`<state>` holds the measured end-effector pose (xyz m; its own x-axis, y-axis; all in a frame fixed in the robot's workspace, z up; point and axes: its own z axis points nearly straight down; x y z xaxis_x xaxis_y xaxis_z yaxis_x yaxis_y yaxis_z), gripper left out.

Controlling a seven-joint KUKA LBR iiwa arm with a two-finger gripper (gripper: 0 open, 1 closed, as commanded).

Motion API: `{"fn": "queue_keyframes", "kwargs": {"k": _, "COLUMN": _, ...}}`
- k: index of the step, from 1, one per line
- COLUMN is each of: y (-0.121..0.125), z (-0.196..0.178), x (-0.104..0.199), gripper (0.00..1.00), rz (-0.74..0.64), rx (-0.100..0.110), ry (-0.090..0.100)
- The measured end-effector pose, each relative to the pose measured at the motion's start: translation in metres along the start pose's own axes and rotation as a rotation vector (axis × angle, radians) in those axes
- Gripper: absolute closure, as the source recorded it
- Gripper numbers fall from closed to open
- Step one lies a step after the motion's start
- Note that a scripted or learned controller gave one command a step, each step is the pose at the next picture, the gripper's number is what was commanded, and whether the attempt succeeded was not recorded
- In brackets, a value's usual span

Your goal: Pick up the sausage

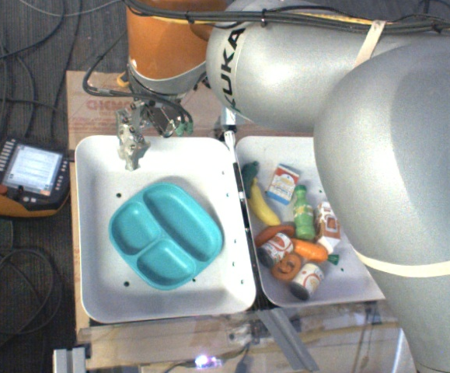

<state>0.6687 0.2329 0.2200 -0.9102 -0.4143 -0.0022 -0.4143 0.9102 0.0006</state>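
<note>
Sausage is what I take the reddish-brown curved piece in the right bin to be, lying among the other toy food and not lifted.

From the left of the view: a control pendant rests on the floor beside the bench. Next comes the left bin, which holds a teal divided plate. The gripper hangs over this bin's far left corner, well apart from the plate and further still from the target. Whether the jaws are released or clenched I cannot tell (the tool is small and cluttered against the white wall), and nothing is visible between them.

Across the shared rims lies the right bin. A banana sits at its left side, with the sausage just beside the banana's lower end. A can touches the sausage from below. Further right stand a small carton and a green bottle, and a carrot lies near them.

By my reading the task is at its approach step, with no grasp made. The next move calls for travel across to the right bin. The descent must then be aimed at the sausage's exposed curve, since its neighbours crowd it closely and could be caught instead.
</note>
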Motion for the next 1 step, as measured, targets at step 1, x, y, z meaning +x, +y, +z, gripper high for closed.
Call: {"fn": "queue_keyframes", "kwargs": {"k": 1, "y": 0.0001, "z": -0.0387, "x": -0.0005, "gripper": 1.0, "rz": -0.197, "rx": 0.0, "ry": -0.003}}
